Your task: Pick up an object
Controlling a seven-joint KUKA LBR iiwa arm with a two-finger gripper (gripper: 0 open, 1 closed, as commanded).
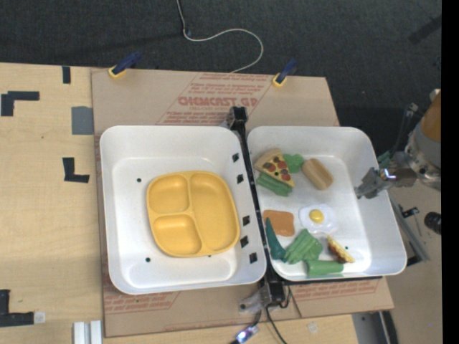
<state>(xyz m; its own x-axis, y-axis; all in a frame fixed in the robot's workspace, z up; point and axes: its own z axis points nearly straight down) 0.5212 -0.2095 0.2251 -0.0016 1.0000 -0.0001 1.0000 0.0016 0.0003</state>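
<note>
The right bin holds several toy foods. A pizza slice lies at its upper left, beside a brown bread roll. Lower down are a fried egg, an orange toast piece and green vegetable pieces. A small yellow and brown piece lies near the front. My gripper hangs over the bin's right rim, to the right of the roll and apart from every toy. Nothing shows in its grasp.
The left bin carries a yellow divided plate. Both bins rest on a cardboard sheet held by clips. A white cable loops at the back. The arm's wrist enters from the right.
</note>
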